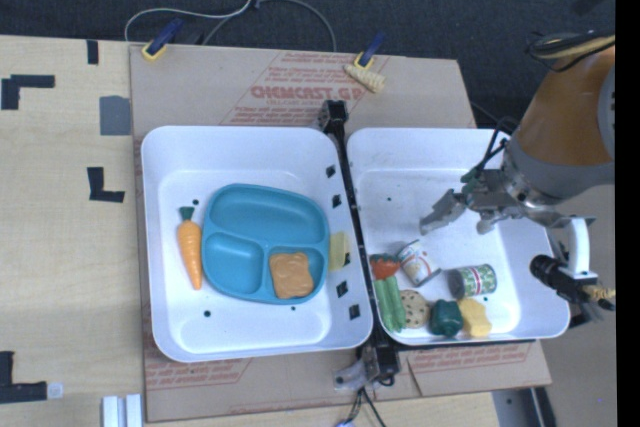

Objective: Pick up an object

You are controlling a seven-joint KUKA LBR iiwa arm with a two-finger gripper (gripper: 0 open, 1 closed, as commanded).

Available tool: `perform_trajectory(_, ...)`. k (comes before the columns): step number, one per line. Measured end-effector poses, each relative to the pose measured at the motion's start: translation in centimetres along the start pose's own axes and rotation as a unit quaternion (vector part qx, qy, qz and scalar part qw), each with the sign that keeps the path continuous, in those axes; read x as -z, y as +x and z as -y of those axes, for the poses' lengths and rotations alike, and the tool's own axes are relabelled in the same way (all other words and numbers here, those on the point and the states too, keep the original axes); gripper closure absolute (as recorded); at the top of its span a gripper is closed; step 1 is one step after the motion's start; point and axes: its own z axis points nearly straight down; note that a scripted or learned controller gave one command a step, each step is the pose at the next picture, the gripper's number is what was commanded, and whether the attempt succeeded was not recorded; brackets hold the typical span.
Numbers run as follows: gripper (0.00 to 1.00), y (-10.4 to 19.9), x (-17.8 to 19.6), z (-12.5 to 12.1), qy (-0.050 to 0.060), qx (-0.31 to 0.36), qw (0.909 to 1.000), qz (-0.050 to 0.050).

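The surface (60, 215) carries two white bins clamped side by side, so that objects are kept within the arm's reach. In the left bin (160, 165) a blue divided tray (250, 235) holds a toast slice (291, 275), with a carrot (189, 252) beside it. The right bin (400, 150) gathers the candidates along its near edge: a green-labelled can (473, 280), a small tin (417, 264) and a cucumber (388, 303). The tool (462, 212) is held above the bin floor, spread wide and grasping nothing, apart from the tin.
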Motion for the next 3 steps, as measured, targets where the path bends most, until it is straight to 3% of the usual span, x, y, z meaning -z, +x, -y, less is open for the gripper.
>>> perform_trajectory(1,0.0,2.6,-13.4,0.3,-0.003,0.0,1.0,0.002)
perform_trajectory(2,0.0,-2.7,8.2,-1.5,-0.011,-0.002,0.9999,0.004)
perform_trajectory(3,0.0,-4.4,0.7,1.7,0.002,-0.002,1.0,0.0)
